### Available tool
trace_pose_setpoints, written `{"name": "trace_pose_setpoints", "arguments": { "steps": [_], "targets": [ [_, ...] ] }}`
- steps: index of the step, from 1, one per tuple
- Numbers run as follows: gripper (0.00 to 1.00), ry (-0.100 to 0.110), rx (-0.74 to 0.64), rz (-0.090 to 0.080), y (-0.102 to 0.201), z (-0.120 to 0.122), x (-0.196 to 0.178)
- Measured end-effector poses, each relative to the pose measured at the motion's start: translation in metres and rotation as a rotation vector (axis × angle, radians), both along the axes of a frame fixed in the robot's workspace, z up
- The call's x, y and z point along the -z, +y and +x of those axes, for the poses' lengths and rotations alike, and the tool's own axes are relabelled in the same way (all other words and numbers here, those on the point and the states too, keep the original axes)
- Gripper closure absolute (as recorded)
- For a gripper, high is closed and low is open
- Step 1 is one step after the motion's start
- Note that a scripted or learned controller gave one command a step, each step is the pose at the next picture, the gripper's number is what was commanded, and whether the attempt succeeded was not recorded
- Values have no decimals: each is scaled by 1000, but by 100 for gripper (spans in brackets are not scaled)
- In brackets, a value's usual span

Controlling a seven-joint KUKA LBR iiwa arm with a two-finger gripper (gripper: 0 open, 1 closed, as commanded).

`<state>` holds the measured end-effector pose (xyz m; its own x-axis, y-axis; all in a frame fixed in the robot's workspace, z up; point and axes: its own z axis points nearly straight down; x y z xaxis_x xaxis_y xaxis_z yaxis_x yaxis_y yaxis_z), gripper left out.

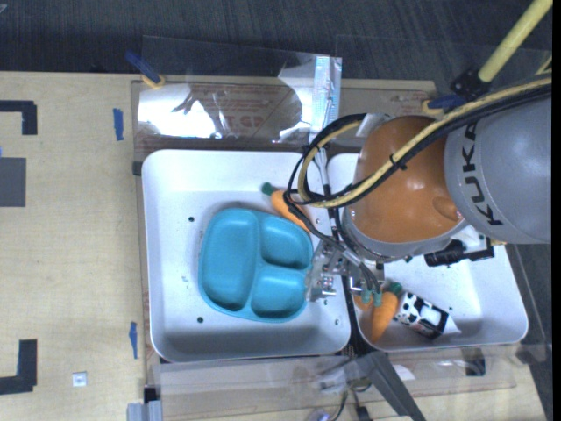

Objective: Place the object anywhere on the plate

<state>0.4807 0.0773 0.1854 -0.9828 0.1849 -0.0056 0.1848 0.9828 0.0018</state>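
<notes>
From my end the hand (331, 274) sits low between the two bins and I can't tell its grip state, while one carrot (286, 206) lies just far-right of the blue plate (254, 262) and another carrot (380, 312) is in the right bin (491, 323).

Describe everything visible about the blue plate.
The plate is light blue, smooth and plastic-looking, with rounded corners and raised ridges splitting it into three compartments: one long section on the left and two smaller ones on the right. It lies flat and slightly rotated in the left bin. Nothing lies in its compartments. A carrot sits by its upper right edge, and the gripper hangs at its right rim.
</notes>
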Motion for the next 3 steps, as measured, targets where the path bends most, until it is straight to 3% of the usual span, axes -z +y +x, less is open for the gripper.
{"name": "trace_pose_setpoints", "arguments": {
  "steps": [1,2,3],
  "targets": [
    [100,7,-125,2,103,-3,39],
    [100,2,-140,-1,43,48,65],
    [100,-4,-168,-2,-24,76,-2]
  ]
}}
